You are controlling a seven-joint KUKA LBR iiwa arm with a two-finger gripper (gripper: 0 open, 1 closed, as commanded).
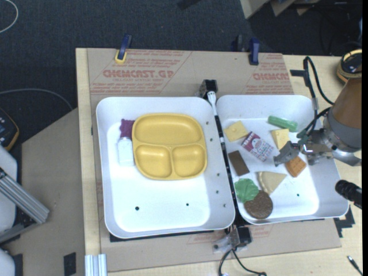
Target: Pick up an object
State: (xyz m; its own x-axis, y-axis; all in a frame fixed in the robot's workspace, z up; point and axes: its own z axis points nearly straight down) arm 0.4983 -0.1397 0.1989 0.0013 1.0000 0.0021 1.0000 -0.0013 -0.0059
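Hand (290, 153), grip state unclear, is hovering just beside the orange block (296, 167); it should be centring squarely before closing.

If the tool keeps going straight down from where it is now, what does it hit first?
Most likely the orange block right under the tool in the right bin. Depth is hard to read from this slanted view, so it may land beside it.

Grey arm (345, 132), orange band, black cables

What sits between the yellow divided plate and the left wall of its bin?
In the camera view, a purple item and a white item lie between the yellow plate and the left bin wall.
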